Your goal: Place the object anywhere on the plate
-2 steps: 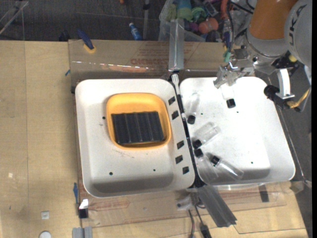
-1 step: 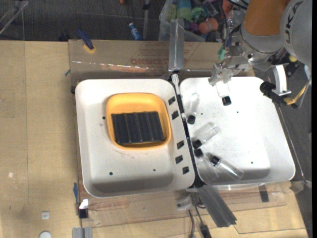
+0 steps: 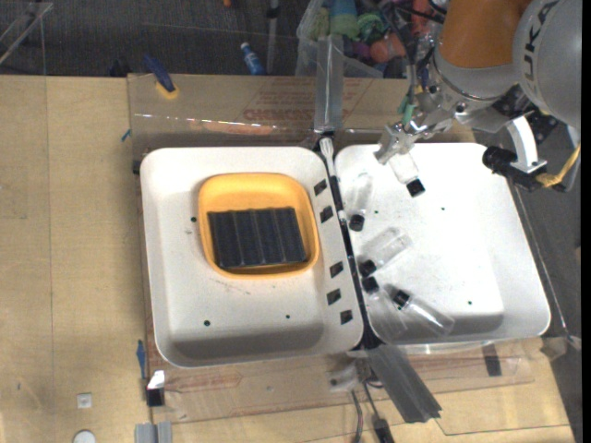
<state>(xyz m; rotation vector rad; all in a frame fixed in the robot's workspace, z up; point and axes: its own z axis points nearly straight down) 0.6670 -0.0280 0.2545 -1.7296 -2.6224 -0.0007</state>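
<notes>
A dark ridged object (image 3: 257,238) already lay on the yellow plate (image 3: 214,195) in the left bin (image 3: 166,247), left of centre in the frame — well apart from the gripper (image 3: 403,162), which hung over the right bin (image 3: 480,238) at upper right, its grip impossible to read.

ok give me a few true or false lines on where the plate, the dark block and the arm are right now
1. The plate sits in the left bin. True.
2. A dark ribbed block lies on the plate. True.
3. The gripper is over the left bin. False: it is over the right bin, near its far edge.
4. The plate is blue. False: it is orange-yellow.
</notes>
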